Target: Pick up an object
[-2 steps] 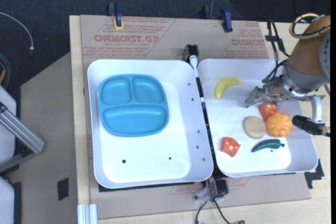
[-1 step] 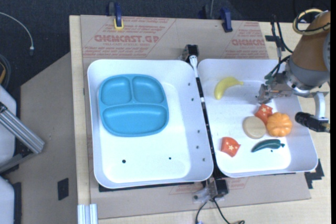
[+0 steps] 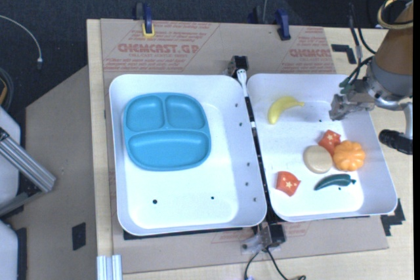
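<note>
Pincer [image 3: 340, 108] sits over the upper right part of the right bin [image 3: 367, 206], low above the floor. Nothing lies between or under its tips; whether they are spread or closed cannot be told at this size, so no grasp is recorded.

Near to far from the pincer:
- Yellow banana [image 3: 283, 107], to its left on the same level, apart from it with bare bin floor between. Likely the easiest pick: it lies alone, so tips can close without nudging neighbours.
- Red piece [image 3: 330, 139], just below the pincer, touching the orange pumpkin [image 3: 348, 155].
- Beige round piece [image 3: 317, 159], touching the pumpkin's left side. These 3 form 1 tight cluster, so a grasp there risks pushing a neighbour.
- Green pepper [image 3: 335, 181], farther below, just under the cluster.
- Second red piece [image 3: 287, 183], below and left, by itself.
- Blue divided plate [image 3: 168, 130], far left in the left bin [image 3: 131, 206]; flat and wide, a poor fit for a 2-finger grip.

All 6 small items lie loose in 1 bin, presumably scattered as pick targets.

Arm pose: the wrist [image 3: 394, 59] enters from the right, with the orange band above it, reaching down and leftward into the bin. Task not yet done.
</note>
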Available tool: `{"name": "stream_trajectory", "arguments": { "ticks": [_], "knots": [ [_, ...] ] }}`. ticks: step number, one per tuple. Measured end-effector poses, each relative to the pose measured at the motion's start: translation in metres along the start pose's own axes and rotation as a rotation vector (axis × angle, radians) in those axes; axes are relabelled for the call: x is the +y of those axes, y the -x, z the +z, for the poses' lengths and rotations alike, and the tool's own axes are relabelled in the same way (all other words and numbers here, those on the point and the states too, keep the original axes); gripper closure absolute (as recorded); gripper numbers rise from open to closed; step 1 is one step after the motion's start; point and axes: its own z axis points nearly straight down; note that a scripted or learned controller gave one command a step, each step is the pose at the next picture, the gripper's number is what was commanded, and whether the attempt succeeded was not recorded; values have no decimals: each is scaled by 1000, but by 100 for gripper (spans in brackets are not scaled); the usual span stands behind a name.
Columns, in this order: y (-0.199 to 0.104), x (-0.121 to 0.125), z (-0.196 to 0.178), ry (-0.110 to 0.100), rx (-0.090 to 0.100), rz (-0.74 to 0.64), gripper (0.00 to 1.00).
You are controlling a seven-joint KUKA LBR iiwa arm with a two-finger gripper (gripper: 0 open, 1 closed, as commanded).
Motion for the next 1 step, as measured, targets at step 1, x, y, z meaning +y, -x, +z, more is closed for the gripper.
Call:
{"name": "stream_trajectory", "arguments": {
  "ticks": [1],
  "knots": [
    [5,-7,-56,1,-1,2,100]
  ]
}}
